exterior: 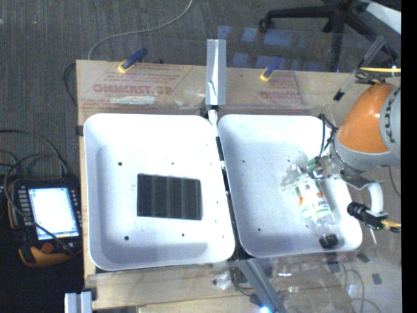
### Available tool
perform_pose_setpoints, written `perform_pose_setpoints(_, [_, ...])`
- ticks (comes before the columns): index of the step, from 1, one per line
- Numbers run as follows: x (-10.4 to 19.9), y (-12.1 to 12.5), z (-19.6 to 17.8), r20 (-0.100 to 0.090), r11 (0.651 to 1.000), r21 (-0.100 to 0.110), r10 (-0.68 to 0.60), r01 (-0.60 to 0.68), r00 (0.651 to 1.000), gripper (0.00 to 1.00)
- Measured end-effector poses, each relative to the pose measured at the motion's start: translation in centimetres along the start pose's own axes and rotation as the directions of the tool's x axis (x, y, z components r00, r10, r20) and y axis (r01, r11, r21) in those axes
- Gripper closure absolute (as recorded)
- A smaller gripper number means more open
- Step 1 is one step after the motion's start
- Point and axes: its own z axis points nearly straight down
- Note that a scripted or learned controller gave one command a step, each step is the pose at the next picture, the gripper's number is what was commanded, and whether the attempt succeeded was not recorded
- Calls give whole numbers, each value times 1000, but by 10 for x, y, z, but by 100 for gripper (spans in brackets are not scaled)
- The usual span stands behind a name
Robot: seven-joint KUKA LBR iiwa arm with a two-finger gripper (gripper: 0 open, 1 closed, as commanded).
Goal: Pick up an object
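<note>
A dark ribbed rectangular pad (169,196) lies flat in the middle of the left bin (104,142). In the right bin (260,135), a clear crumpled plastic bottle with a red and green label (311,197) lies toward the right wall. A small black piece (328,240) sits at that bin's near right corner. My gripper (317,167) hangs low over the upper end of the clear bottle, under the orange band (368,126) of the arm. It looks to be at or just above the plastic.
A handheld pendant with a lit screen (49,212) lies on the floor left of the bench. Clamps (132,59) hold the cardboard back edge. An upright metal post (215,70) stands between the bins at the back. Cables (368,215) hang beside the right bin.
</note>
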Motion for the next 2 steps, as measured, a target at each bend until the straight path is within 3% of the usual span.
perform_pose_setpoints(1, [1,1,-9,-1,1000,-3,-1,1,1000,100])
perform_pose_setpoints(2, [43,29,-87,-5,999,14,47,-47,999,100])
